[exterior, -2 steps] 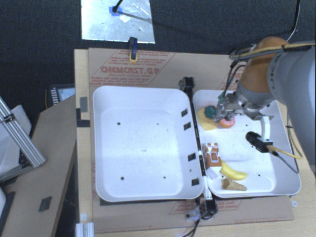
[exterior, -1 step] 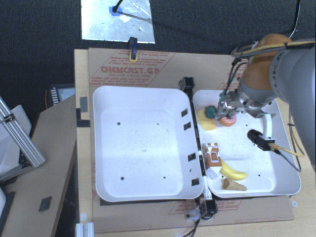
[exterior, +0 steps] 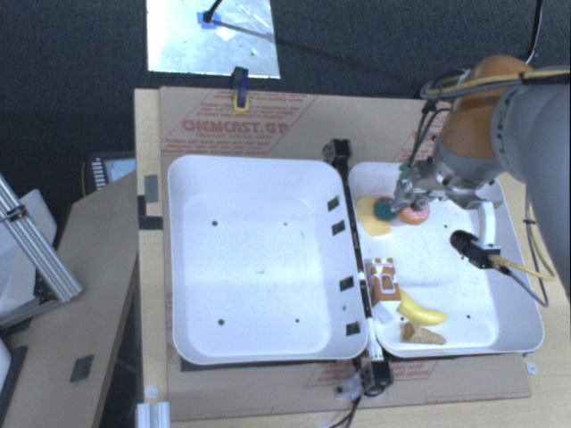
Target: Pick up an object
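Gripper [exterior: 412, 194] is hanging near the right bin's [exterior: 517, 328] far-left corner, perhaps covering a pink toy [exterior: 416, 213]; its opening is unclear.

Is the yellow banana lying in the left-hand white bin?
No, the yellow banana lies in the right-hand white bin, near its front edge beside a tan, crust-like piece.

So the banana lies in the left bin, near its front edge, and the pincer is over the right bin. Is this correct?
Not quite: the banana lies in the right bin, near its front edge, as the camera view shows. The pincer is indeed over the right bin.
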